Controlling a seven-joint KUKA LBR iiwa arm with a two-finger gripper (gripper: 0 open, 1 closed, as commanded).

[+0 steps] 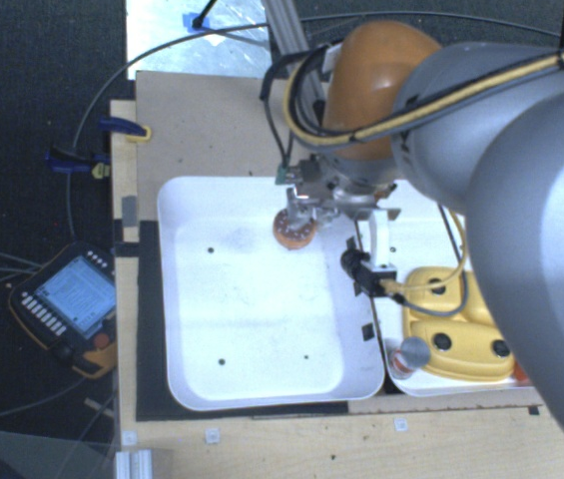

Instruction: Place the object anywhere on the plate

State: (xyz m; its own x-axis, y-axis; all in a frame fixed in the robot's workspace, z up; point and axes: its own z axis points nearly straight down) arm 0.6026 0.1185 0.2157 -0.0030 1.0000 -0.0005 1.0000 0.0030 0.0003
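A small round brown object (293, 233) sits in the upper right part of the left white bin (212, 367), near the wall shared with the other bin. My gripper (299, 214) hangs directly over it, its tip overlapping the object's top edge; the wrist hides how the two meet. A yellow plate (458, 329) with dark spots lies in the right bin (401, 382), partly under the arm.
A small grey knob-like item (413, 351) rests at the yellow plate's near left edge. A black fitting with cables (361, 267) hangs from the arm over the divide between the bins. A teach pendant (67, 302) lies off the bench, left.
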